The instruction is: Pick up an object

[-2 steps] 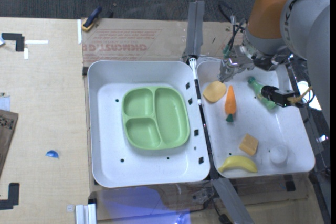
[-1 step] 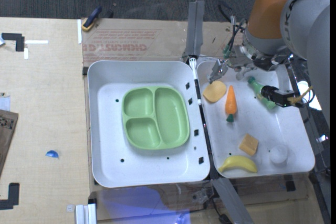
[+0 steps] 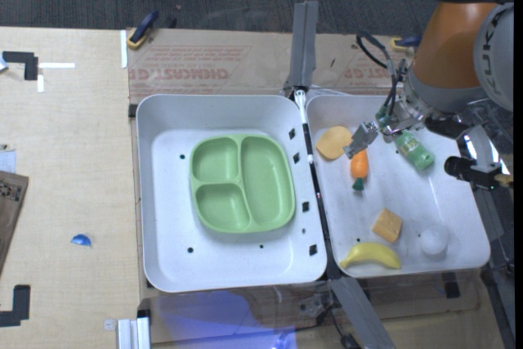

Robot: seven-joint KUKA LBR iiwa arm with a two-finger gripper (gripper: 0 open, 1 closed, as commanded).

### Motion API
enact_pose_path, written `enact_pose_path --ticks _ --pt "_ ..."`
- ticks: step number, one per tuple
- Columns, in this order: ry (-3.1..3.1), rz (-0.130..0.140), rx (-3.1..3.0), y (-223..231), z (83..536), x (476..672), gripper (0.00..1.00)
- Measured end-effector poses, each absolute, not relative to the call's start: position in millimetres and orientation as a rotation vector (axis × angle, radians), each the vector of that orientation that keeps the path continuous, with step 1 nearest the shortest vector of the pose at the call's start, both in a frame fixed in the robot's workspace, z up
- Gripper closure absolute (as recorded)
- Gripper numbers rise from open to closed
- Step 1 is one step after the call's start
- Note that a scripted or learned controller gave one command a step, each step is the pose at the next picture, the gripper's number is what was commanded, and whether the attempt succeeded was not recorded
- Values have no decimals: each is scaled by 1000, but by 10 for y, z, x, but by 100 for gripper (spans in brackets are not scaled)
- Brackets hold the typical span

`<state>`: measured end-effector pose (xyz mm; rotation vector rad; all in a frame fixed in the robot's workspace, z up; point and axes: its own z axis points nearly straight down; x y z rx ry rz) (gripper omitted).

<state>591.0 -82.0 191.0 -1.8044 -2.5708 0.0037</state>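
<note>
In the right bin (image 3: 458, 200), my gripper (image 3: 374, 135) hangs open over the far part, with nothing between its fingers. One grey finger (image 3: 357, 143) points down-left, just above an orange carrot (image 3: 359, 167). A tan round piece (image 3: 333, 142) lies just left of that finger. To the gripper's right lies a green bottle (image 3: 416, 152), partly under the wrist. Nearer the front sit a tan cube (image 3: 387, 225), a yellow banana (image 3: 372, 257) and a white ball (image 3: 433, 241).
The left bin (image 3: 163, 200) holds a green divided plate (image 3: 243, 182). A grey divider post (image 3: 304, 45) rises between the bins at the back. The arm's orange band (image 3: 453, 37) and cables fill the upper right. Small items lie on the bench at left.
</note>
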Motion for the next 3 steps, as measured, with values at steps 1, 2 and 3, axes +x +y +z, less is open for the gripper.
enact_pose_path --ticks 1,2,3 --pt "-2759 -1 -1507 -1168 925 6103 0" --pt "-2759 0 -1507 -1169 924 6102 0" --pt "-2758 -1 -1514 -1182 1020 6107 100"
